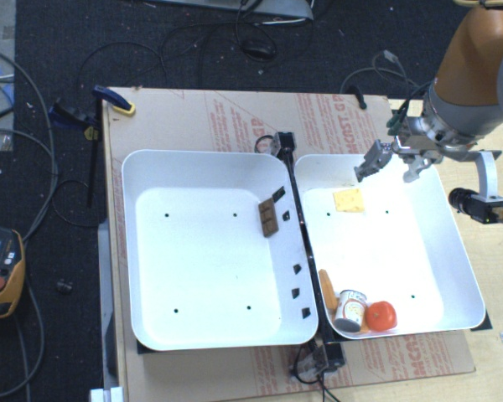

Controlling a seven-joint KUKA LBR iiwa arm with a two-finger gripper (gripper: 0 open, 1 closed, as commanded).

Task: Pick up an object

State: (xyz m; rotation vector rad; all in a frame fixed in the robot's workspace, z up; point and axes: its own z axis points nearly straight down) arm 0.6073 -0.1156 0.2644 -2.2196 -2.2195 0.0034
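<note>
Over right bin [453,224]: gripper [394,164], fingers apart, holding nothing
Near corner: can [350,309], label unreadable
Cardboard [210,111]: red print, unreadable

Bright, even overhead light; white bins [210,249] nearly blown out, faint soft shadows below the gripper [394,164]. Slightly soft, grainy throughout; dark floor behind it underexposed.

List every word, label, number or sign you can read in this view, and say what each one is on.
Red print on the cardboard sheet under the bins: faint and seen at an angle, not readable with confidence.
Red print on the same sheet's near edge: blurred, unreadable.
Label on the small can in the right bin: too small to read.
Orange-cased device at the far left: screen and markings too blurred to read.
</note>
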